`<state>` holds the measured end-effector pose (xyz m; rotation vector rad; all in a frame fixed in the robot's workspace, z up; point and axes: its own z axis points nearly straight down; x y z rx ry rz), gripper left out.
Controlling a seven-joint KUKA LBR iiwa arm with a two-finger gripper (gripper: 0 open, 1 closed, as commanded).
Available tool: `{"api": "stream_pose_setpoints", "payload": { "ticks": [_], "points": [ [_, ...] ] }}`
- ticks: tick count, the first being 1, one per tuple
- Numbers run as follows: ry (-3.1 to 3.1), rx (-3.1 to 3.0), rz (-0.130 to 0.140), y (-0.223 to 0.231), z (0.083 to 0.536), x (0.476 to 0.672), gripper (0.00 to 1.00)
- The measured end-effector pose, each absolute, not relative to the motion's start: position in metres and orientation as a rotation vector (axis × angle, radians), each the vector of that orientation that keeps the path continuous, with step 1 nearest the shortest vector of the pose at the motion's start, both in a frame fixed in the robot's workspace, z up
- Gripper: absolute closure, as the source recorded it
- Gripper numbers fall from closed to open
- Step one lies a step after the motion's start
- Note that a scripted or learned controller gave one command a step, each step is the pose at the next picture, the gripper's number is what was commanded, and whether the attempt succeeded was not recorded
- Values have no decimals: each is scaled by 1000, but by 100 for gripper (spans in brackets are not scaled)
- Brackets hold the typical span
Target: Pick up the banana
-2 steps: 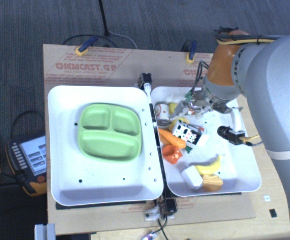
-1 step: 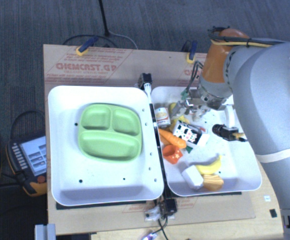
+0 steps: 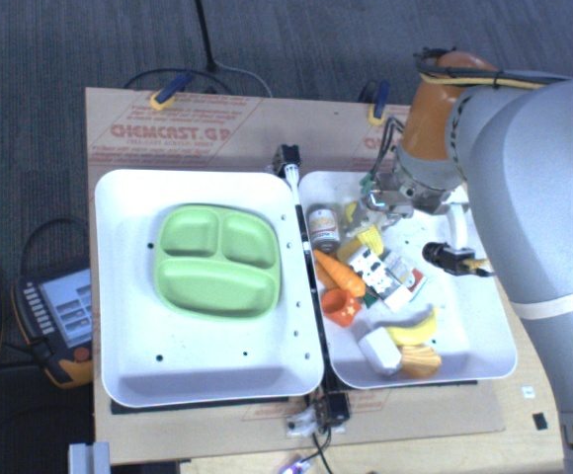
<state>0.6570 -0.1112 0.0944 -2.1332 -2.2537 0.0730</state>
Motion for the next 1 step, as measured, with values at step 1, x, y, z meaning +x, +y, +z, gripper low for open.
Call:
{"api": "stream_pose_setpoints", "payload": {
  "ticks": [1],
  "points": [
    [-2191,-2256,-1,-81,191,669,100]
  ]
}}
